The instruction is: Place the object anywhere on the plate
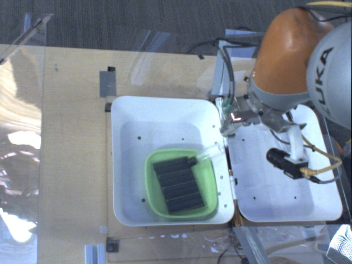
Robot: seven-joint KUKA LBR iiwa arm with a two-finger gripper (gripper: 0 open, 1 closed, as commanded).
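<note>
Here's the black ridged block (177,185), lying flat on the green plate (208,173), angled slightly; the plate sits in the near right part of the left bin (132,142) on the table (66,147); the arm (283,45) hangs over the far end of the seam with the right bin (275,199); the claw (229,122) is apart from the block, and whether it's open or closed I can't tell.
</note>
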